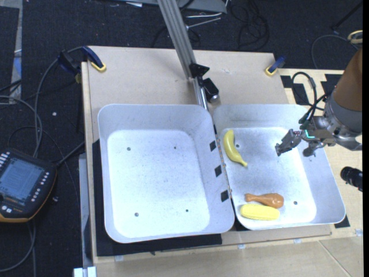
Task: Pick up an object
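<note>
A yellow banana (pixel 233 147) lies in the right bin (pixel 323 172) near its left wall. An orange-brown drumstick (pixel 266 199) and a yellow corn-like piece (pixel 259 212) lie side by side near the bin's front edge. My gripper (pixel 298 143) hangs over the right half of that bin, well to the right of the banana and above the other two. Its two dark fingers (pixel 285 145) stand apart, open, with nothing between them.
The left bin (pixel 115 126) sits beside the right one, sharing a middle ridge with black clips (pixel 219 169). A slanted metal post (pixel 181 39) rises behind the bins. A teach pendant (pixel 20 183) and cables lie on the floor at left.
</note>
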You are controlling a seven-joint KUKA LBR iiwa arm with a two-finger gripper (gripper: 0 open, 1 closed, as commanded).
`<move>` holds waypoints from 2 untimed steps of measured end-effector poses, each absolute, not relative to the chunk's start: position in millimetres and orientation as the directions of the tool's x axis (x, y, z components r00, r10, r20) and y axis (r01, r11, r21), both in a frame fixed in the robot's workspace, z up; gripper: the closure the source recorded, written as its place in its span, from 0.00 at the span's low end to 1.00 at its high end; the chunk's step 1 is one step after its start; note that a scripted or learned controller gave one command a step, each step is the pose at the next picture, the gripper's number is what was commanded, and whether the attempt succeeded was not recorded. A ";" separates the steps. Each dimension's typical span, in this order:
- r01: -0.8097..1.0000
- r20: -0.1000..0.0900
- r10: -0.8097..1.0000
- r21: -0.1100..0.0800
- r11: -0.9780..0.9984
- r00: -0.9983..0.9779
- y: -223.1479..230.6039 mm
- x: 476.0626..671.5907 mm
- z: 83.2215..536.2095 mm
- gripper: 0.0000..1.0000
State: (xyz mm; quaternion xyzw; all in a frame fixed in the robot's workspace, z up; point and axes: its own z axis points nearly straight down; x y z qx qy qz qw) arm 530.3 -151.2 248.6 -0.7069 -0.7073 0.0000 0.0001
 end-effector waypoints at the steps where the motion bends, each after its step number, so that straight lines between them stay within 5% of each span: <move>1: 1.000 0.000 1.000 0.000 0.000 0.000 -151.2 530.3 248.6 0.00; 2: 1.000 0.001 1.000 -0.004 0.000 0.000 -147.7 520.6 199.1 0.00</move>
